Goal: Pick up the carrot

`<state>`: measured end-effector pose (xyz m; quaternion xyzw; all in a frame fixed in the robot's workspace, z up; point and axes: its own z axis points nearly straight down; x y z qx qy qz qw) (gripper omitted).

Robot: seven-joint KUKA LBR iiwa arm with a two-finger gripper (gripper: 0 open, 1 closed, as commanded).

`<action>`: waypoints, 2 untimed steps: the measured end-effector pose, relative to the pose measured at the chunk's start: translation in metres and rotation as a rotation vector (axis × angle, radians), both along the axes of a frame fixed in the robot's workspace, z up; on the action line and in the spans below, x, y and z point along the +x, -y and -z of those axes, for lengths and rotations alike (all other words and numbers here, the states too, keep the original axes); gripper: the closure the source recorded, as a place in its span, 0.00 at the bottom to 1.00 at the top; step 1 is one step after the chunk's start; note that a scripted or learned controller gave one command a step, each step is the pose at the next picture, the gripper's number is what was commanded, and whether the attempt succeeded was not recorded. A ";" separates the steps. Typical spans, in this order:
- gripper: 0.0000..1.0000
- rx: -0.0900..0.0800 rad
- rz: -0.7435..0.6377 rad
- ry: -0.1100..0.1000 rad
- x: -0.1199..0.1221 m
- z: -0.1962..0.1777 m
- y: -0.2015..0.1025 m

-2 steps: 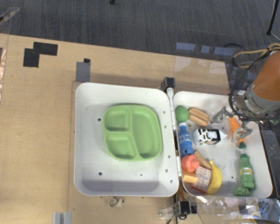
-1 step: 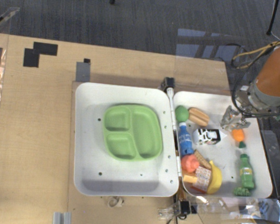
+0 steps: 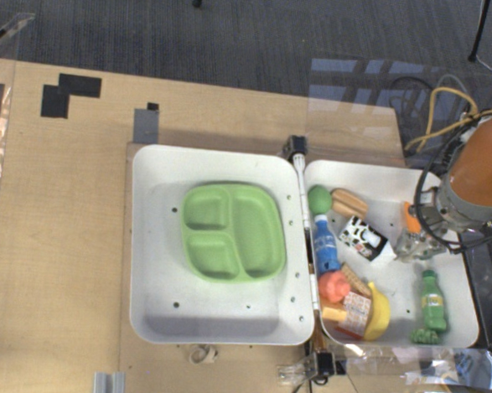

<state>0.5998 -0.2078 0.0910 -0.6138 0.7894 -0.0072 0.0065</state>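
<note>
Approach step, by the look of it: gripper (image 3: 414, 243) low in the right bin (image 3: 465, 331), just beside what seems the carrot (image 3: 409, 216), a small orange piece near the far wall. Cannot tell whether clenched or released. Next: centre over it, then descend. Tight toward that wall; freer floor toward the green bottle (image 3: 430, 303).
</note>
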 end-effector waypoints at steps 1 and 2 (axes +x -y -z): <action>1.00 0.010 0.147 -0.003 -0.009 -0.069 -0.086; 1.00 0.000 -0.217 0.000 0.032 -0.199 -0.040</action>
